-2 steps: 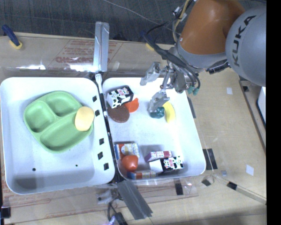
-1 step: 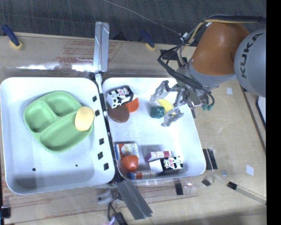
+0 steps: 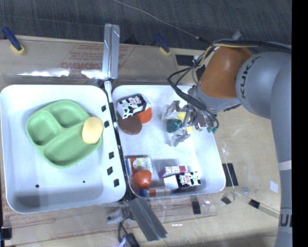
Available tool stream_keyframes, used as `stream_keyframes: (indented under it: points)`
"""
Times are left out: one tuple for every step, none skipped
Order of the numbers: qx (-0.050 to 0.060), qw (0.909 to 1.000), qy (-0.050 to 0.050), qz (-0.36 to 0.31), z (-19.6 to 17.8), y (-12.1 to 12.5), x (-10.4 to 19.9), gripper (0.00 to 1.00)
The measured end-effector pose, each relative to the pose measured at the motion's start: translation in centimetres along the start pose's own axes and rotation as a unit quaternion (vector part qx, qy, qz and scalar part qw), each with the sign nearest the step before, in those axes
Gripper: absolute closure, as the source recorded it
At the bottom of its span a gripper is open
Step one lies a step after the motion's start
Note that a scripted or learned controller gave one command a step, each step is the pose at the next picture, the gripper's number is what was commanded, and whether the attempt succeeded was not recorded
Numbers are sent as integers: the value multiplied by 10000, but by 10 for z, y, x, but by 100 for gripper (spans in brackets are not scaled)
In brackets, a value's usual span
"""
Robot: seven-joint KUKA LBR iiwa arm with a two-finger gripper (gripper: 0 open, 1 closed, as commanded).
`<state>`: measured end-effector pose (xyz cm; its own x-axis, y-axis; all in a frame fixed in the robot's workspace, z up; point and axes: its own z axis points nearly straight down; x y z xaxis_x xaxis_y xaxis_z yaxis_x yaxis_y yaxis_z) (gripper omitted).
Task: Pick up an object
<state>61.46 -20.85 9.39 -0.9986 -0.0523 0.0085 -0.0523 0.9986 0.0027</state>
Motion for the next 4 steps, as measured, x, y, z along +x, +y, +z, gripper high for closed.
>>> stream_keyframes:
  points:
    - [1, 9998, -40, -173, 1, 60, -15, 0]
    - [25, 9956, -54, -930, -9, -2, 4, 0]
    - [4, 9934, -39, -1144, 3, 51, 13, 0]
    - [28, 9973, -53, -733, 2, 119, 105, 0]
